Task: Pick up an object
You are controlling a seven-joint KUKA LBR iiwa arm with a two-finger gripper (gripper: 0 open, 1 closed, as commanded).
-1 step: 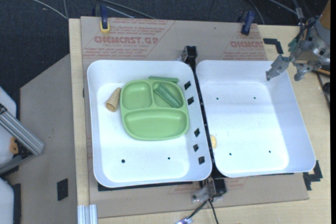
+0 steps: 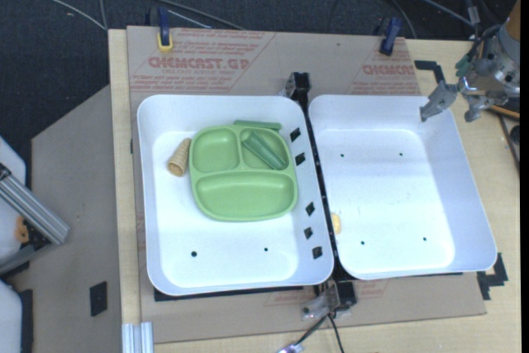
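A green divided plate (image 2: 244,174) lies in the left bin (image 2: 223,264). In its upper right compartment rests a dark green pod-shaped piece (image 2: 264,147). A tan cone (image 2: 178,157) lies against the plate's left edge. A small yellow object (image 2: 335,222) sits at the left wall of the right bin (image 2: 413,252). My gripper (image 2: 454,107) hangs over the far right corner of the right bin, well away from all of these. Its fingers (image 2: 435,102) stand open with nothing between them.
Black clips (image 2: 298,84) run along the seam between the two bins. Blue clamps (image 2: 164,35) hold the brown board at the back. Cables trail over the dark floor behind, and a metal rail (image 2: 29,207) lies at the left.
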